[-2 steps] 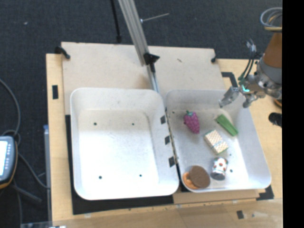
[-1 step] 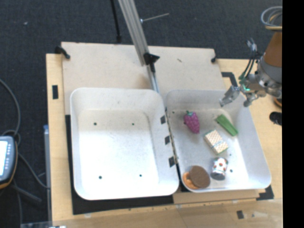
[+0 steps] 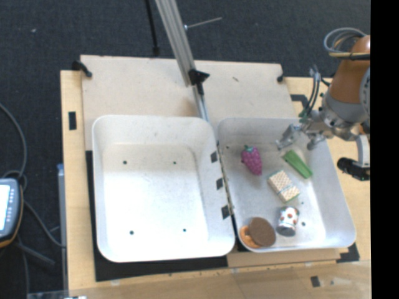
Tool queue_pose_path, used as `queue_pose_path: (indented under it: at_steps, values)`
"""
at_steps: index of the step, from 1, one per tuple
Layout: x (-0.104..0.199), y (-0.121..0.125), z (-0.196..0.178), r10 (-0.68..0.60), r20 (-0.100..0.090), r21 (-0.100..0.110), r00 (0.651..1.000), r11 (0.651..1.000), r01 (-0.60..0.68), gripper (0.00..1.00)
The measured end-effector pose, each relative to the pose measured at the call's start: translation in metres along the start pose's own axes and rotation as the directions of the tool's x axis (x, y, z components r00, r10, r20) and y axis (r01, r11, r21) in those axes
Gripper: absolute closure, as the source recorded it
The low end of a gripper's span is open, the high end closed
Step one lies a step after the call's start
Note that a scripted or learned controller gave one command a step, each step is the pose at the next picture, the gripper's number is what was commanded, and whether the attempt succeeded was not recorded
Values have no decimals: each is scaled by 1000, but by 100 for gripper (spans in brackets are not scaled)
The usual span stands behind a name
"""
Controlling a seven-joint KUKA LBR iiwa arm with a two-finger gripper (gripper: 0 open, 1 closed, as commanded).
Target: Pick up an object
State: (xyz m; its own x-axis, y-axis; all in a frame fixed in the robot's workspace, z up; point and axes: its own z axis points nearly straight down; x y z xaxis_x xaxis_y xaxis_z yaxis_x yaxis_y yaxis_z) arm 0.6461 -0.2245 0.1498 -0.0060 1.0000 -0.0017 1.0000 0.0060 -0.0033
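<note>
My gripper [image 3: 300, 141] hangs over the far right part of the right bin [image 3: 330, 192], fingers spread apart and nothing between them. Just below it lies a green flat bar [image 3: 297, 164]. A purple grape-like bunch [image 3: 252, 159] rests to the left of that. Below the bar sits a tan waffle-patterned block [image 3: 283, 185]. Near the bin's front edge are a small silver and white can [image 3: 288, 220] and a brown round cookie on an orange disc [image 3: 260, 232].
The left bin [image 3: 106, 185] lies beside the right one. A slanted aluminium post [image 3: 177, 36] rises from the bench behind the bins. The arm's orange band [image 3: 349, 73] is at the right. A handheld device [image 3: 7, 207] sits at the far left.
</note>
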Motion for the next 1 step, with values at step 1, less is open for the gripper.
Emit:
queue_pose_path:
  at_steps: [1]
  values:
    - [-1, -1, 51, -1, 1, 0, 1000, 1000, 1, 0]
